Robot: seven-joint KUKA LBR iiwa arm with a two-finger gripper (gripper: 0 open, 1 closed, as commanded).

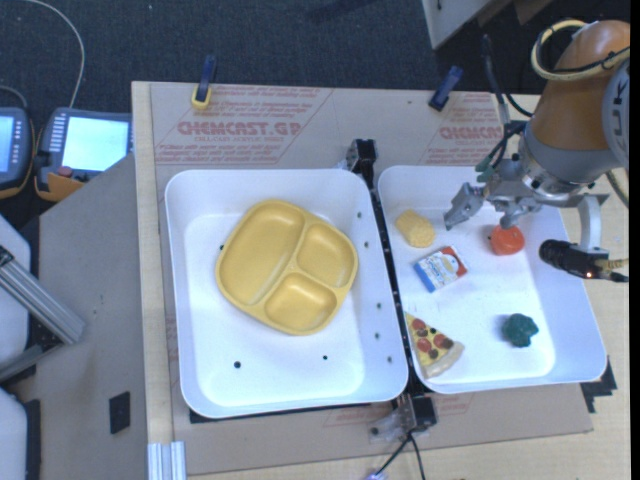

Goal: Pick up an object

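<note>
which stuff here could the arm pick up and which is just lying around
For the job:
end effector
tomato
yellow lump
carton
pizza slice
broccoli
divided plate

Lying about:
two bins
blue clamps
screens

A lit screen [92,144] sits at nine o'clock. A printed board [250,118] underlies the bins; two blue clamps [205,80] [445,87] grip its twelve o'clock edge.

1. The worktop [250,118] is a tan board printed with red lettering.
2. Two white bins sit directly on it, side by side: left bin [190,298], right bin [575,318].
</note>
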